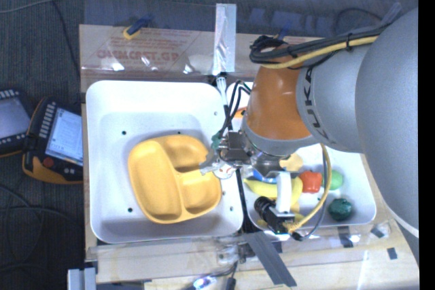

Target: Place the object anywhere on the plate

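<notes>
Camera view: at the far left edge, off the counter (102,51), a handheld pendant (58,142) with a lit screen lies on the dark carpet. The left white bin (112,105) holds a yellow divided plate (170,176), set a little low and right of the bin's middle, its compartments bare. At the plate's right rim, near the wall between the bins, the tool (219,161) hangs below the arm's orange band (275,102); the grey arm (367,92) fills the upper right of the frame. Whether the tool is parted or closed cannot be told, as the wrist hides much of it, and nothing can be seen in its grip. Right of the divider, the right white bin (357,214) holds the small objects: a yellow banana-like piece (272,188), what may be a second yellow piece standing beside it, an orange-red block (310,181), a light green ball (334,180), and a dark green object (341,208) toward the lower right.
</notes>
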Action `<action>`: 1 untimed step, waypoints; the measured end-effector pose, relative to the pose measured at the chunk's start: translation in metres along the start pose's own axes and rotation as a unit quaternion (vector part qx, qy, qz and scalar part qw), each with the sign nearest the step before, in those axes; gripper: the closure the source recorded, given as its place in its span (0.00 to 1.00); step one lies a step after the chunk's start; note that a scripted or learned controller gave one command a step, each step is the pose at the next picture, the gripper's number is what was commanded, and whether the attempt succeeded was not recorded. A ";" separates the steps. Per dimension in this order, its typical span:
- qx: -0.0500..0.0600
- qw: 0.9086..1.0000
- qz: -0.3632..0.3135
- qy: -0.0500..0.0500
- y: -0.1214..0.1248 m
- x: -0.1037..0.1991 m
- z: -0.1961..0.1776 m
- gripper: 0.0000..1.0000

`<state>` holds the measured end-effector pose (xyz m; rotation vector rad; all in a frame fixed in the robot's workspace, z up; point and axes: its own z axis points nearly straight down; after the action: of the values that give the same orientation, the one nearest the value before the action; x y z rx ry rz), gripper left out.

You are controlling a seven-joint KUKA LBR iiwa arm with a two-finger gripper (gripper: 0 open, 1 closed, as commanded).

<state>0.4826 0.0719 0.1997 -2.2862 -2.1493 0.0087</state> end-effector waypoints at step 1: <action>0.002 1.000 0.000 0.000 0.000 0.000 -0.008 1.00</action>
<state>0.4826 0.0719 0.2073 -2.2836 -2.1478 0.0133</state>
